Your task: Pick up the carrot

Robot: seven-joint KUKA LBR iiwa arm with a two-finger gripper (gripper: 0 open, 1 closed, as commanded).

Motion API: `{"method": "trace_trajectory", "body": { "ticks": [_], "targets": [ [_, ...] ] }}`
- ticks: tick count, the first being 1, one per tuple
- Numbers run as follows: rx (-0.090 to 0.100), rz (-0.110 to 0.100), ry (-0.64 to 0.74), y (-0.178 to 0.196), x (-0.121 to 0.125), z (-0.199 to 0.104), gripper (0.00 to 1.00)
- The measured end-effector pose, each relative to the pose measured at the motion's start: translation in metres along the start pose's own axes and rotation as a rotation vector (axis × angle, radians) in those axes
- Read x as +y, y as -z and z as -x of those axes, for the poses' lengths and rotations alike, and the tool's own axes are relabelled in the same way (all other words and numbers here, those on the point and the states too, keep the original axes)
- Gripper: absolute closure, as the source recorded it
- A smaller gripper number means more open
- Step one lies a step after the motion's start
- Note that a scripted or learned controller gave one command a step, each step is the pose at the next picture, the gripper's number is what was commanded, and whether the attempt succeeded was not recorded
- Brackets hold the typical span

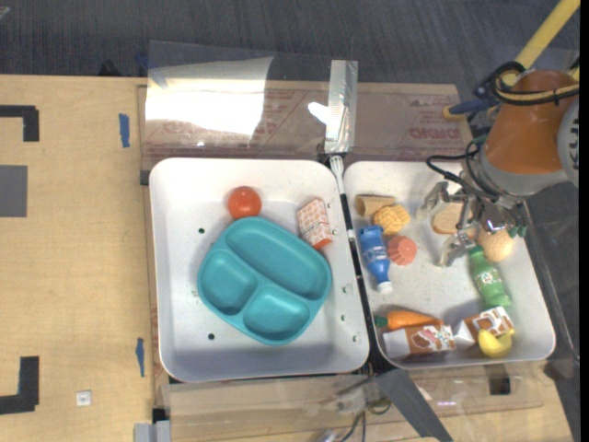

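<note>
Along the near wall of the right bin [543,325], I locate the carrot [408,319]: a short orange root with a green cap at its left end, lying flat, its long axis roughly parallel to that wall. It sits just above a brown-and-white carton [425,340], touching it or nearly so. I judge that the crowding limits access from the near side.

My claw [467,231] hangs over the far right part of the same bin, well apart from the carrot. Its metal fingers point down among a tan round piece [448,219], a pale egg-like item [497,246] and a green bottle [490,279]. I cannot tell how far the fingers are spread (the view is too cluttered there), and I see nothing held between them.

The left bin [175,247] carries a teal divided plate [265,279] and a tomato [244,201]; neither bears on this task.

I judge the pick not yet begun: the claw needs to travel toward the near left of the right bin.
</note>
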State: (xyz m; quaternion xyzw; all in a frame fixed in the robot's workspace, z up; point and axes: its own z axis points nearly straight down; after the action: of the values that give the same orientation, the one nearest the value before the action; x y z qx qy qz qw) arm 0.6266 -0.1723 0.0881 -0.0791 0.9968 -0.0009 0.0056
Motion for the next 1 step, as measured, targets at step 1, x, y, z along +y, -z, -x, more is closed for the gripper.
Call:
{"method": "trace_trajectory", "body": {
  "ticks": [1],
  "targets": [
    [0.000,0.000,-0.442,-0.0003,0.0200,0.0150,0.00]
  ]
}}
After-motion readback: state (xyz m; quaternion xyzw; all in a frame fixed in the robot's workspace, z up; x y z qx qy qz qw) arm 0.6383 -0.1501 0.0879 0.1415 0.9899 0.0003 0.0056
